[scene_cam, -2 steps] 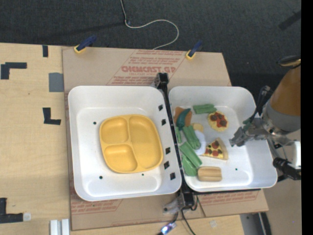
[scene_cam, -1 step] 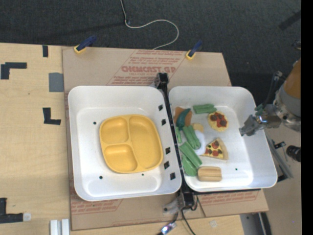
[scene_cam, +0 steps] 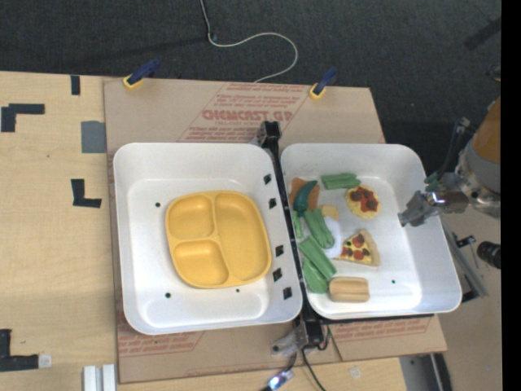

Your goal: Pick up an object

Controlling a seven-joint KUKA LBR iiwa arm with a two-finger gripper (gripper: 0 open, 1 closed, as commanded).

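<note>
Well, nearest me the tan toy bread roll (scene_cam: 348,288) lies by the right white bin's (scene_cam: 407,163) front wall, the toy pizza slice (scene_cam: 357,249) just beyond. I judge we're on approach: the claw (scene_cam: 417,209) hangs at the bin's right rim, carrying nothing; how far open, I cannot tell. Next it must swing left and descend. Bare floor there leaves room.

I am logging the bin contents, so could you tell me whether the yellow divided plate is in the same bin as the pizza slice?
No, the yellow divided plate lies in the left bin, while the pizza slice lies in the right bin.
</note>
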